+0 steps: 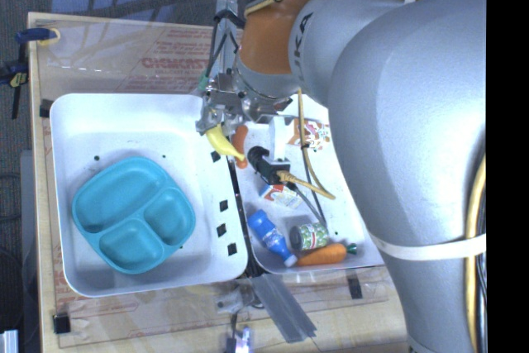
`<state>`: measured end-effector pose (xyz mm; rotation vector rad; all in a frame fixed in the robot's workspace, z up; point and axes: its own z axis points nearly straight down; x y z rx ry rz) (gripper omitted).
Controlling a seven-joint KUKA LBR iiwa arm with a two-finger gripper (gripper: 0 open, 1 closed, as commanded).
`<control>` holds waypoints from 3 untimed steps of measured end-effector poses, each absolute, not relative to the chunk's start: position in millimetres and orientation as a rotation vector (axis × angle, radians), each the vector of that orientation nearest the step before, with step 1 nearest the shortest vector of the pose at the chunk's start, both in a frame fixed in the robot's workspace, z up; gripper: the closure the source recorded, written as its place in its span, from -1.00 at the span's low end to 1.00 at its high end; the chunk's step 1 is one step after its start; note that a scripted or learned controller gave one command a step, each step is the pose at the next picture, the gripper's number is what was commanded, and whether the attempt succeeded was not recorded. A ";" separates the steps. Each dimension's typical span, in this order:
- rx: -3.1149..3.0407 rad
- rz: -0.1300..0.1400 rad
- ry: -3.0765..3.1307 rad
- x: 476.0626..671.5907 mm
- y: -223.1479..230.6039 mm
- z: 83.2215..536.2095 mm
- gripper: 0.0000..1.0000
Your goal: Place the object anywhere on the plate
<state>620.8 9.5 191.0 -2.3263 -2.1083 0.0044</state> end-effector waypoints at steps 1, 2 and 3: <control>-2.327 0.004 -2.108 620.8 9.4 191.1 -1.00; -2.445 -0.001 -1.976 656.5 -135.4 300.8 -1.00; -2.433 0.000 -1.991 657.8 -132.3 310.4 1.00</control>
